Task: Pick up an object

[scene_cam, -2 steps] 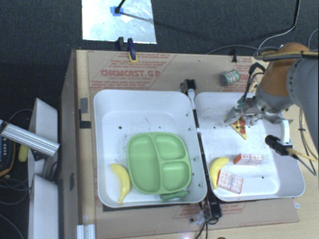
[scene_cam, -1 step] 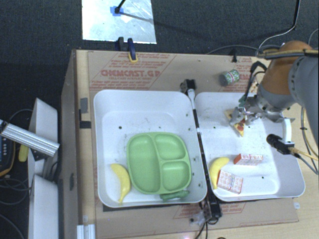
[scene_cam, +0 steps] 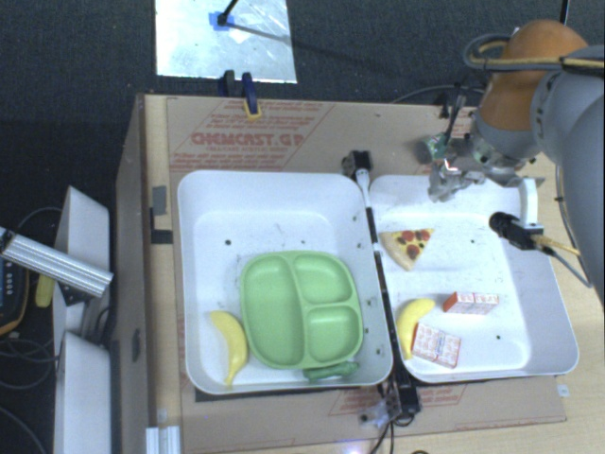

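Camera view shows the pincer (scene_cam: pixel 444 189) over the right bin's (scene_cam: pixel 548 296) far edge, whether wide or narrow I cannot tell, holding nothing visible, the pizza slice (scene_cam: pixel 408 245) lying just below, thin and flat, so a descent could miss it.

We see the grey arm (scene_cam: pixel 577 112) reaching in from the right, its orange band (scene_cam: pixel 529 74) uppermost, the gripper (scene_cam: pixel 446 185) pointing down and leftward.
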